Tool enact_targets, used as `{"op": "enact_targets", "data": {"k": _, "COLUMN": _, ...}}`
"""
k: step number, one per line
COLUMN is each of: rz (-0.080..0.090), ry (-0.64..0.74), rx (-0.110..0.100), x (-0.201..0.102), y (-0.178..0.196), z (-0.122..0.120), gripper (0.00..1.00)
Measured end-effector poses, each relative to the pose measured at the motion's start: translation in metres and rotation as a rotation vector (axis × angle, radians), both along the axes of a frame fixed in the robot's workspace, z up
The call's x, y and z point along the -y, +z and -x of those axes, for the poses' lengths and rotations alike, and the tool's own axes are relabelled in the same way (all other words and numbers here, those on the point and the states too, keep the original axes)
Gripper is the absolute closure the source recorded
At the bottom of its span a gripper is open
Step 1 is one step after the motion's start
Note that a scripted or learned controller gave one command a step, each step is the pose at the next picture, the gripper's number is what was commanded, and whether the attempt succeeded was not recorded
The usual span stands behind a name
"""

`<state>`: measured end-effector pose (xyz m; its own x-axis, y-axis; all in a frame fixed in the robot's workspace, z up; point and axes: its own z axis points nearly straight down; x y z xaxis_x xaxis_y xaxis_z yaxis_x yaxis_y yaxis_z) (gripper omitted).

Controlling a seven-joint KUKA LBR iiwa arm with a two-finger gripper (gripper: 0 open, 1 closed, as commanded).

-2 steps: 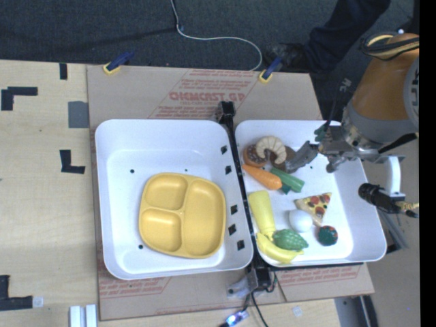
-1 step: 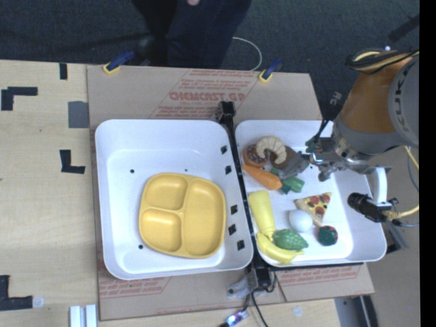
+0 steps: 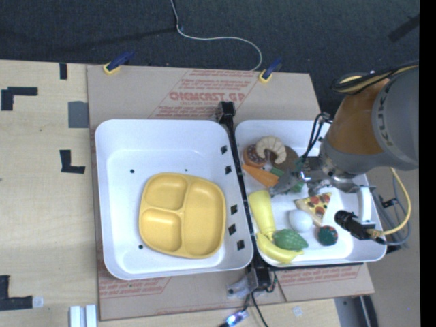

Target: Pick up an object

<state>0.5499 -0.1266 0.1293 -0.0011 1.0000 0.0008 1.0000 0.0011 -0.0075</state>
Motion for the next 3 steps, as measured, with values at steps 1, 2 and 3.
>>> {"op": "enact_targets", "data": {"k": 1, "rz": 0.014, "ry": -0.005, "rx": 0.019, "x": 0.006, "y": -0.043, "z": -0.002, "gripper": 0.0}}
{"op": "enact_targets", "data": {"k": 2, "rz": 0.006, "ry": -0.003, "rx": 0.01, "x": 0.003, "y": -0.034, "z": -0.001, "gripper": 1.0}}
{"op": "enact_targets", "data": {"k": 3, "rz": 0.001, "ry": -0.001, "rx": 0.009, "x": 0.004, "y": 0.01, "z": 0.005, "gripper": 1.0}}
